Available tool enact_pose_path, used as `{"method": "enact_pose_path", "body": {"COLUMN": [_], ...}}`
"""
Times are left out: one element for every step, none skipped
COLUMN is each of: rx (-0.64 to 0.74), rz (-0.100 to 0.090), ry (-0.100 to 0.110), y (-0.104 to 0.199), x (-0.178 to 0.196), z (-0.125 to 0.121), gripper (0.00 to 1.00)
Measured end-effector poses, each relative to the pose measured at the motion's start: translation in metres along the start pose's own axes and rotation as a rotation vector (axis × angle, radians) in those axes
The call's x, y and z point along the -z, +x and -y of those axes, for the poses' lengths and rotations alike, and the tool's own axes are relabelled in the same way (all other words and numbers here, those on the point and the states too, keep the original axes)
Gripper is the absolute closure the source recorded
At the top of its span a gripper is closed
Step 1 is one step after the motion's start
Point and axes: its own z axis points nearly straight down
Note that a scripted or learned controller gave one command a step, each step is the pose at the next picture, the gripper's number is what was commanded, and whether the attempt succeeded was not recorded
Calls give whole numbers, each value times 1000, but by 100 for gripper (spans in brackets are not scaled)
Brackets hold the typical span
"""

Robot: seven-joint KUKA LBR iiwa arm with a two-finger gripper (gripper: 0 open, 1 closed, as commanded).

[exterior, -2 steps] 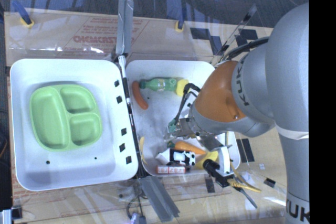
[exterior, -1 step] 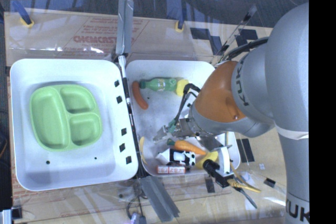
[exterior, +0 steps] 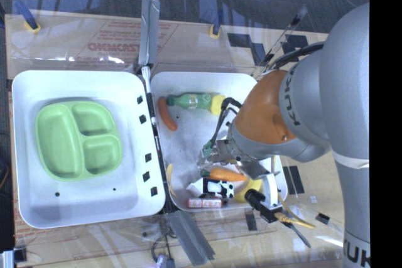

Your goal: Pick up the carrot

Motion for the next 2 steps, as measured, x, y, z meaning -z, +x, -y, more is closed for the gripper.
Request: {"method": "enact_pose_path", "body": {"rx": [1,-135], "rz": [0,-3], "ry": [0,10], "y": [0,4], "x": [0,-22], "z": [0,5], "gripper": [0,0]}}
